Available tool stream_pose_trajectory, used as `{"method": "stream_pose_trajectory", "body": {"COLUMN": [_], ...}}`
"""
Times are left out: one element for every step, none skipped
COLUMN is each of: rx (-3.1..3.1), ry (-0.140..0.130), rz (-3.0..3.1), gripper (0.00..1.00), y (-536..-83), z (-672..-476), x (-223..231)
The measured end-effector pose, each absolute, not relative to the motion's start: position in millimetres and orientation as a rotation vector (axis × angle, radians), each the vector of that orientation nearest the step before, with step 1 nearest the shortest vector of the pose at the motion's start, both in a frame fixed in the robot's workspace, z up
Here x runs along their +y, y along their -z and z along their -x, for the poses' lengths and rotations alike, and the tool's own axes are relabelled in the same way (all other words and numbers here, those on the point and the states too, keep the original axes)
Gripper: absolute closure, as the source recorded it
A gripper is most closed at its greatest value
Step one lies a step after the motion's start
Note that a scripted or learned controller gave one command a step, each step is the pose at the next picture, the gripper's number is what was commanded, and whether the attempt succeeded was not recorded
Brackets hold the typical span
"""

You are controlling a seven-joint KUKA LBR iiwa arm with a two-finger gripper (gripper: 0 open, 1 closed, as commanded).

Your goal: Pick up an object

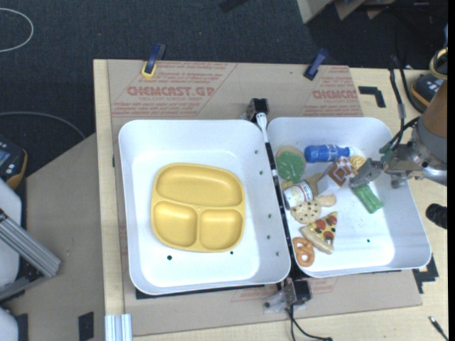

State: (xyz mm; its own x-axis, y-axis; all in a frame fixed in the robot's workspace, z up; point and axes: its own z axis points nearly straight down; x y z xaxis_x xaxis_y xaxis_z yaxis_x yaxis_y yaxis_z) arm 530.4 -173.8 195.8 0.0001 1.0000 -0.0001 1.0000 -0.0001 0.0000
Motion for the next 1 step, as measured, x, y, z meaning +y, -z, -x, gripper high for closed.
{"method": "stream_pose_trajectory", "body": {"rx": [2.226], "ry": [0.004], "rz": [-2.225], "gripper": [0.00], "y": [-139.6], "z": [-539.5], "x": [-175.7]}}
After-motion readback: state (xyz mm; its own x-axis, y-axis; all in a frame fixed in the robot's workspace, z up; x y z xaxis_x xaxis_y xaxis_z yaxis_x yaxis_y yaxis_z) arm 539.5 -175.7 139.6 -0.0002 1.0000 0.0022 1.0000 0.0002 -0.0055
